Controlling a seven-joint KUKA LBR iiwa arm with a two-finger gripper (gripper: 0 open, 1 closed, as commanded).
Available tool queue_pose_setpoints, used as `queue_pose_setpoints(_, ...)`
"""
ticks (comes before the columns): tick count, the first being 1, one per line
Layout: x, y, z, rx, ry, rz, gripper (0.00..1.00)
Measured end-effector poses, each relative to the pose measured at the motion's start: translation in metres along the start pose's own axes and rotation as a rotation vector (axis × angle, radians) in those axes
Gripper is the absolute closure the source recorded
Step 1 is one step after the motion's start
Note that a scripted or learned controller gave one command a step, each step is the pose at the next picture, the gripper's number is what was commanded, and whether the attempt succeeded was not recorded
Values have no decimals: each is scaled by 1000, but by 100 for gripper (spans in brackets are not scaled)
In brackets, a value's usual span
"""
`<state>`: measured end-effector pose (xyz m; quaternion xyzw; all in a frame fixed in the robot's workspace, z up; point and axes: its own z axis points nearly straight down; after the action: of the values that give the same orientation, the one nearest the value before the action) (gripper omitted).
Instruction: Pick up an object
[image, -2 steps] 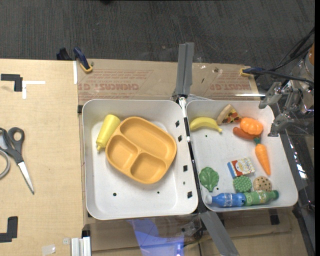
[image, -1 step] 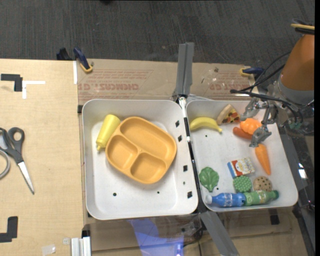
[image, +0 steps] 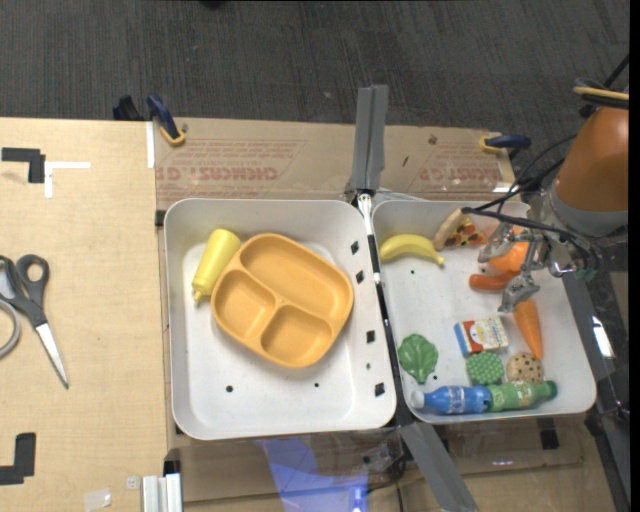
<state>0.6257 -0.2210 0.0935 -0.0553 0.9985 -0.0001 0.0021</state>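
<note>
My gripper (image: 512, 272) hangs low over the upper right part of the right bin (image: 575, 330), under the orange-banded wrist (image: 597, 160). Directly beneath and beside it lies an orange piece (image: 490, 281), partly hidden by the gripper. A carrot (image: 529, 328) lies just below the gripper. A pizza slice (image: 461, 231) sits to its left and a banana (image: 409, 247) further left. Nothing is visibly lifted off the bin floor.
The right bin also holds a small carton (image: 482, 334), a green leaf (image: 418, 356), a green knobbly ball (image: 485, 368), a cookie (image: 522, 367), and a blue bottle (image: 454, 400). The left bin (image: 190, 380) holds a yellow divided plate (image: 281, 298) and a yellow bottle (image: 214, 261). Scissors (image: 35, 310) lie on the bench.
</note>
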Motion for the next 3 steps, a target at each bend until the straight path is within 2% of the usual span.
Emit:
queue_pose_setpoints(1,61,6,0,0,1,99,0)
queue_pose_setpoints(2,57,6,0,2,-1,47,0)
queue_pose_setpoints(3,55,7,-10,4,-5,43,100)
